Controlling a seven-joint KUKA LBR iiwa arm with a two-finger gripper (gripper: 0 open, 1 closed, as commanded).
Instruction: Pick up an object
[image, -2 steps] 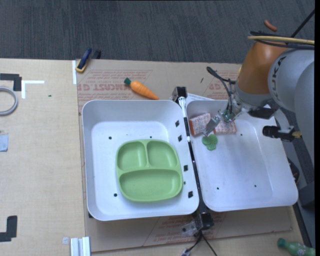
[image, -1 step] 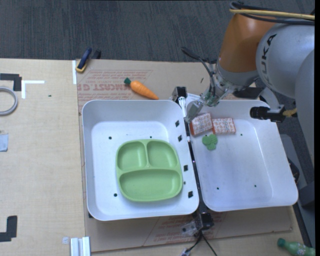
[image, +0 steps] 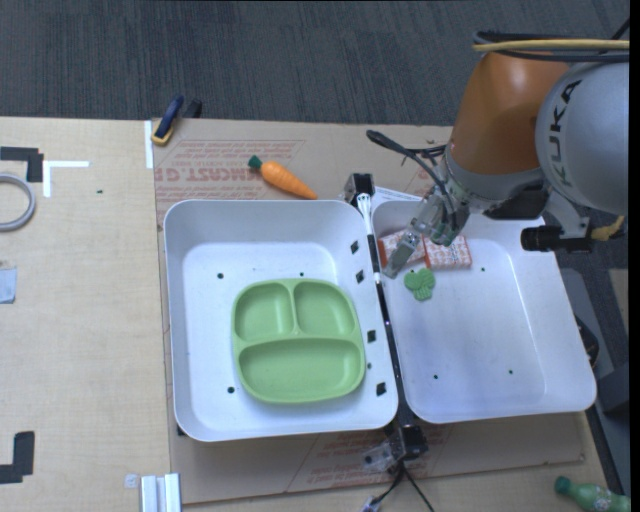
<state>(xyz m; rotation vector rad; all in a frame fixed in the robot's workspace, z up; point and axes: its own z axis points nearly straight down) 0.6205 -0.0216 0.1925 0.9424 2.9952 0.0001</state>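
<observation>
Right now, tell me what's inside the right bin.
The right bin holds a small green object and a red-and-white packet, partly covered by the pincer. Anything beneath the arm is hidden.

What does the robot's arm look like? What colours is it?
The arm is big and rounded, shiny grey with a wide orange band above the wrist and dark letters reading KUKA on its side. Thin black cables loop by the wrist, and the gripper at its tip is small, metal-grey and two-fingered.
</observation>
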